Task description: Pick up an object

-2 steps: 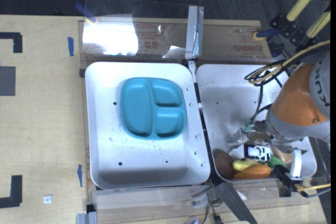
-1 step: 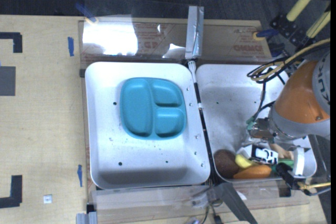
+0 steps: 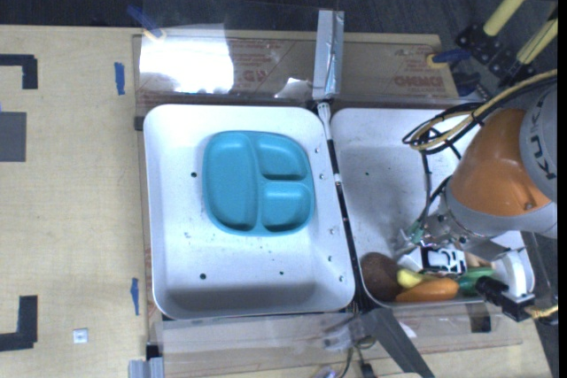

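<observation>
The arm (image 3: pixel 509 173) comes in from the right, its orange band hanging over the right bin (image 3: pixel 372 164), and the pincer (image 3: pixel 440 259) reaches down into that bin's near right corner. A small heap of toy food sits there against the front wall: a dark brown rounded piece (image 3: pixel 381 274) furthest left, a small yellow piece (image 3: pixel 409 278) beside it, an orange carrot-like piece (image 3: pixel 428 289) lying along the front edge, and a green bit (image 3: pixel 477 275) to the right. The pincer is just above and behind this heap, nearest the yellow and orange pieces, but its tips are lost among cables and clutter, so whether it is spread or closed, or touching anything, cannot be told. Nothing is clearly seen between its tips. The left bin (image 3: pixel 177 261) holds a blue divided plate (image 3: pixel 259 181), lying flat near the middle, well apart from the pincer. Both bins rest on the pale wooden surface (image 3: pixel 66 190).
</observation>
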Robot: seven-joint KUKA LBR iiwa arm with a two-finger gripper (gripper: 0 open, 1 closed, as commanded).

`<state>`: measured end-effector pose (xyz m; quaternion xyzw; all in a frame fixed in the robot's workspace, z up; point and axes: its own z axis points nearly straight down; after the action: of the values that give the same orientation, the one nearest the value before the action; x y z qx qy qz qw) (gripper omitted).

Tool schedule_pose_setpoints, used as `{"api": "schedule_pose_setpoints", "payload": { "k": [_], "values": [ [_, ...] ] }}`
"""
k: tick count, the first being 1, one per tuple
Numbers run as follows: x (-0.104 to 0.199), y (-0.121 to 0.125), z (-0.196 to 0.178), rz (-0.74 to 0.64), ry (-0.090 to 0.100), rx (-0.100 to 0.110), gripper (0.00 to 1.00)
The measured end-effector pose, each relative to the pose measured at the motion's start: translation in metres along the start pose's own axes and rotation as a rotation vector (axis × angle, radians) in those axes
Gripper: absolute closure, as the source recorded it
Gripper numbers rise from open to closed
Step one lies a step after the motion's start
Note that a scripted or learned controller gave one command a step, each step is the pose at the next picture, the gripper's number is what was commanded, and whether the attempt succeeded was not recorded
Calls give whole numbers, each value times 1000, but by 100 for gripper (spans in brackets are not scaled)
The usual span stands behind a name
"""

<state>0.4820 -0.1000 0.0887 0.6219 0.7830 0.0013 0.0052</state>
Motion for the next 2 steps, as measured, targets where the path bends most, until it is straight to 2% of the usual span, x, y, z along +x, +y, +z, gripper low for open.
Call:
{"api": "schedule_pose_setpoints", "payload": {
  "k": [1, 2],
  "values": [
    [-21, 43, 1, 218, 4, 3, 100],
    [-19, 32, -96, 122, 3, 0, 100]
  ]
}}
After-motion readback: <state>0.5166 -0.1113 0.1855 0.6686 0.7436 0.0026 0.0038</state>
